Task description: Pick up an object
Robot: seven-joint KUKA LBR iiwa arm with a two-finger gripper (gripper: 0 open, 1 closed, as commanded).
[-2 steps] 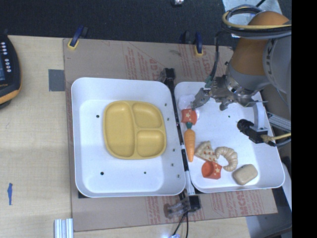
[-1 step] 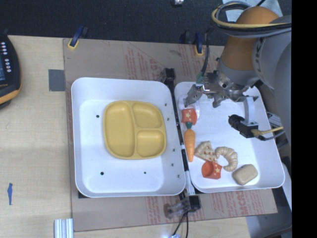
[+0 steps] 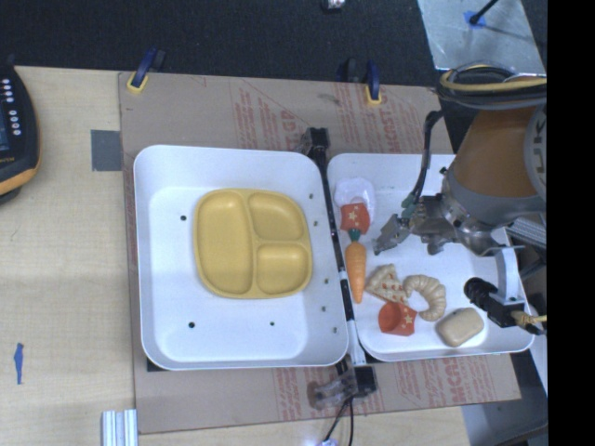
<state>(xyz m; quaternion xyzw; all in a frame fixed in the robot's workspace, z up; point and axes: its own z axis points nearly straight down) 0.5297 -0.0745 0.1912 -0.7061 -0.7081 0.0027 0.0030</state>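
Observation:
Several toy foods lie in the right bin (image 3: 437, 167). A white piece (image 3: 354, 192) and a red piece (image 3: 354, 216) sit by its left wall, with an orange carrot (image 3: 355, 266) below them. Further right are a tan waffle-like piece (image 3: 387, 284), a pale curved pastry (image 3: 429, 295), a red chunk (image 3: 398, 319) and a beige bread roll (image 3: 460, 327). My gripper (image 3: 394, 231) hangs over the middle of this bin, just right of the red piece and above the waffle-like piece. Its fingers point left, open, with nothing between them.
The left bin (image 3: 167, 333) holds a yellow divided plate (image 3: 251, 243). The two bins meet at a raised double wall (image 3: 337, 277). The arm's grey and orange body (image 3: 497, 156) covers the right bin's far right corner. A black device (image 3: 14, 128) lies on the bench at far left.

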